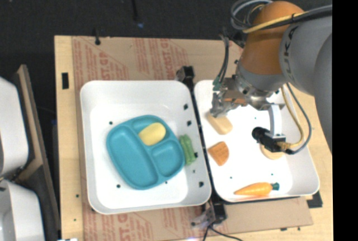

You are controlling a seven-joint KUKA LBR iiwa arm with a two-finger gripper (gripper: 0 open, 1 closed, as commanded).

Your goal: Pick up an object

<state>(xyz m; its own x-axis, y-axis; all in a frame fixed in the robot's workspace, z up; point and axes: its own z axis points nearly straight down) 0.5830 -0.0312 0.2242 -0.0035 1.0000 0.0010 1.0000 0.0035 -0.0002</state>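
Tool (219, 108) hangs over beige block (220, 123), grip unclear; orange wedge (218, 152) and carrot (256, 189) lie near.

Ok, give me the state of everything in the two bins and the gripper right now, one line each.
Blue plastic divided tray: flat in the left bin.
Yellow rounded toy food: resting in the tray's upper compartment.
Green ridged piece: against the tray's right edge.
Pale tan block: on the right bin floor, under the gripper.
Orange wedge: lying free.
Orange toy carrot: on its side.
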